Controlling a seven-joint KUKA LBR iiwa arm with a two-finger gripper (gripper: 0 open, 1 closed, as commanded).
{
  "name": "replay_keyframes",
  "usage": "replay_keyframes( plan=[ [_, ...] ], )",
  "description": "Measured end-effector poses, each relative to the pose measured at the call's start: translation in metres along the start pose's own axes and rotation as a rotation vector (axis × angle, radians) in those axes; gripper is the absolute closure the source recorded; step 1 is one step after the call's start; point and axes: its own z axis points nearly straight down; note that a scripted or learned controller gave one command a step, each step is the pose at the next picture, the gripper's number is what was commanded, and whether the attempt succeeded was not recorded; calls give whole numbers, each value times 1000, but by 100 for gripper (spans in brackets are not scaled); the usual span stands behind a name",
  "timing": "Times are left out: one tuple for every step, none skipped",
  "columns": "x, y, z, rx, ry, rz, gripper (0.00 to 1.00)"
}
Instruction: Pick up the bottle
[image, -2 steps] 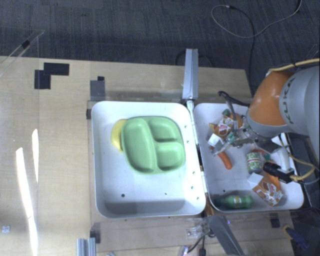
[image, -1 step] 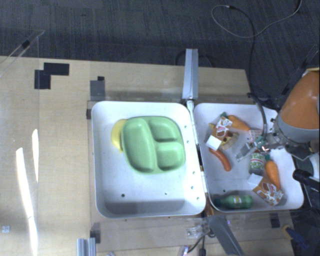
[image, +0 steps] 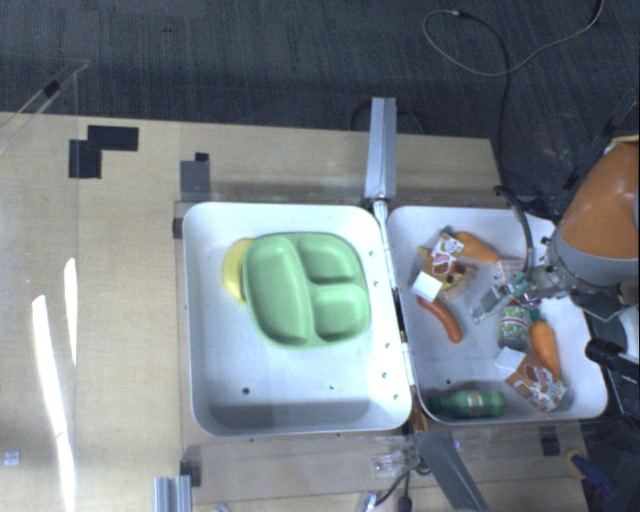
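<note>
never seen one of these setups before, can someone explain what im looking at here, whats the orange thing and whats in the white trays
This is one picture from a camera fixed above a wooden bench, looking down at a slant. The orange and grey shape at the right edge is a robot arm reaching in; its gripper hangs over the right bin.

Two shallow white bins sit side by side. The left bin holds a green divided tray lying over something yellow. The right one holds toy food and packets: a green bottle lying on its side by the near wall, a red sausage, a carrot, a small green can and printed packets.

The arm is meant to pick up the bottle. The bottle lies apart from the gripper, untouched.
</note>
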Motion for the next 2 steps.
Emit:
replay_keyframes(
  plan=[
    [31, 3, 61, -7, -4, -65, 0],
    [76, -2, -35, -1, 0, 390, 0]
  ],
)
